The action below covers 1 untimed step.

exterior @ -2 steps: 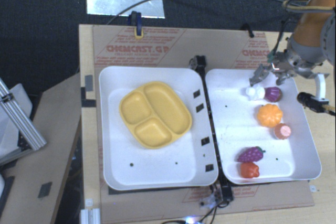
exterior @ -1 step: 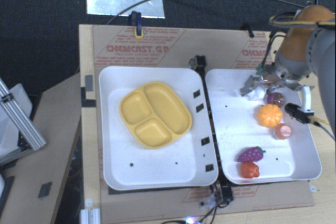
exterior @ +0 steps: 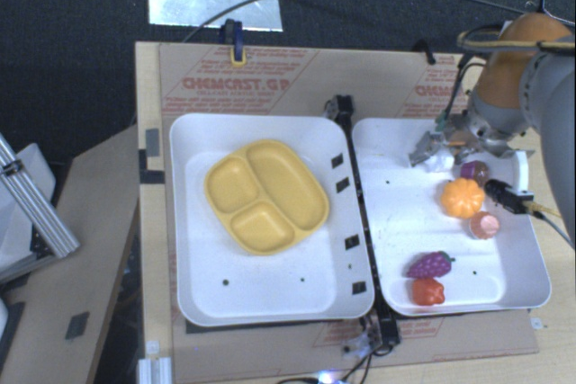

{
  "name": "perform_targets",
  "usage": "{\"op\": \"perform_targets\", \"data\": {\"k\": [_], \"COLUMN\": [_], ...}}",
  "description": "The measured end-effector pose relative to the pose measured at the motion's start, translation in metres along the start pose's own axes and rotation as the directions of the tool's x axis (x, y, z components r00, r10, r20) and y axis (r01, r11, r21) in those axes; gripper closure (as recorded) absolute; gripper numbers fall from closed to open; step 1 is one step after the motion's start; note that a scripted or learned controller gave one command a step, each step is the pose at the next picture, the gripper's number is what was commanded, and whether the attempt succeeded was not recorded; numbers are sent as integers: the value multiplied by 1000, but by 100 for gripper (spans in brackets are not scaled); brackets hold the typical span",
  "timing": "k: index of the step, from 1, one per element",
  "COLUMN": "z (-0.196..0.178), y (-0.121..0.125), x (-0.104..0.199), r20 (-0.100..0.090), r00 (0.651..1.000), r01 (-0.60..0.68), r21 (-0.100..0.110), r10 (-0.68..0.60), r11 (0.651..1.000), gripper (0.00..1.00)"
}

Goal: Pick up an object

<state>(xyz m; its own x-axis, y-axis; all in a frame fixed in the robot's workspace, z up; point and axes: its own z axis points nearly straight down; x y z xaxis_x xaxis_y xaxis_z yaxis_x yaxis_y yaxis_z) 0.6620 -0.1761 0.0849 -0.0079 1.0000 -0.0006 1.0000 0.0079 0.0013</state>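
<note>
One grey arm point(exterior: 531, 76) with an orange band bends in from the right, its tool point(exterior: 430, 150) low over the far part of the right bin point(exterior: 396, 220); whether it is released or clenched I cannot tell. Beside it lie a dark purple ball point(exterior: 474, 171), a ribbed orange pumpkin point(exterior: 463, 198) and a pink cup point(exterior: 484, 226). Nearer sit knobbly purple grapes point(exterior: 429, 264) touching a glossy red pepper point(exterior: 428, 291). The left bin point(exterior: 193, 283) holds a yellow three-part plastic tray point(exterior: 265, 194).
</note>
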Motion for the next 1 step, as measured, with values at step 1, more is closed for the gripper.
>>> {"op": "perform_targets", "data": {"k": [1], "z": [-12], "y": [1], "x": [0], "r20": [2], "r00": [1000], "r01": [2], "r21": [-5], "r10": [-2], "r11": [1000], "gripper": [100]}}
